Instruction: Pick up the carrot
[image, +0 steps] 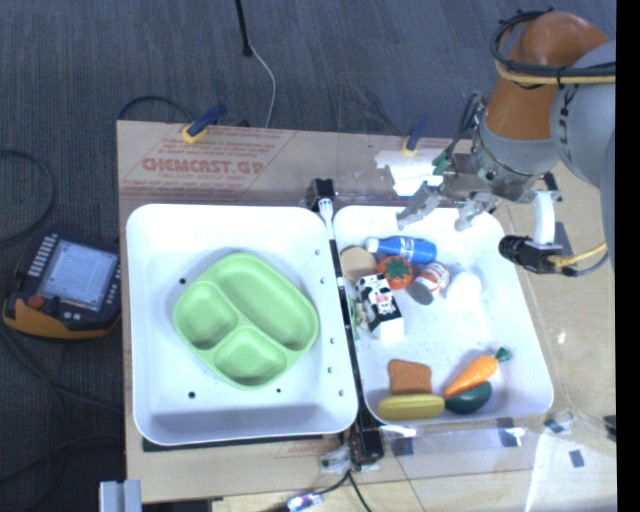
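Observation:
The carrot (473, 373), orange with a small green top, lies tilted in the right bin (520, 330) near its front right corner, resting against a dark green vegetable (469, 398). My gripper (441, 211) hangs over the bin's far edge, well behind the carrot. Its two fingers are spread apart with nothing between them.
The right bin also holds a blue-and-white bottle (402, 247), a strawberry-like red item (398, 271), a small can (430, 282), a white egg (463, 290), a cow-print carton (378, 301), a brown bread piece (409, 376) and a yellow banana-like item (410, 406). A green divided plate (246, 318) lies in the left bin (150, 400).

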